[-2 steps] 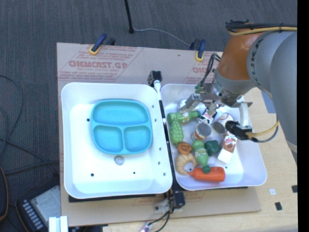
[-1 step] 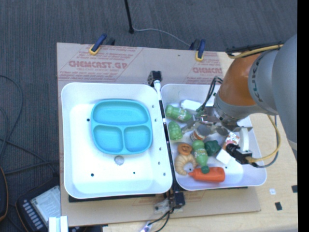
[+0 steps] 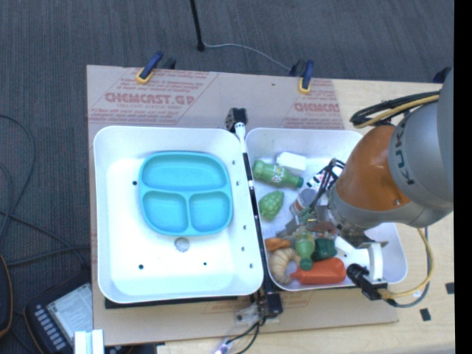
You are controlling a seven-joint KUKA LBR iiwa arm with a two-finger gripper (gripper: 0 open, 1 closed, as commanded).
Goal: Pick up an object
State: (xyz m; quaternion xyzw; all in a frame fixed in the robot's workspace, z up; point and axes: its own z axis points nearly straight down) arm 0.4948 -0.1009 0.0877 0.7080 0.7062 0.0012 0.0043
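My gripper (image 3: 304, 223) reaches down into the right bin (image 3: 394, 268), low over a heap of toy food. Just below it lie a yellow-green piece (image 3: 304, 251), a dark green pepper (image 3: 325, 249) and a small orange carrot (image 3: 276, 243). A tan croissant (image 3: 280, 261) and a large red-orange vegetable (image 3: 322, 272) rest against the bin's front wall. To the gripper's left sit a bumpy green fruit (image 3: 271, 204) and a green bottle (image 3: 276, 172). A white item (image 3: 292, 160) lies at the back. The arm's orange wrist (image 3: 369, 175) hides the bin's right half.
The left bin (image 3: 110, 205) holds a blue divided plate (image 3: 186, 192) and a small grey object (image 3: 181, 245) in front of it. A ridge (image 3: 249, 198) separates the two bins. Cables (image 3: 402, 290) trail at the front right.
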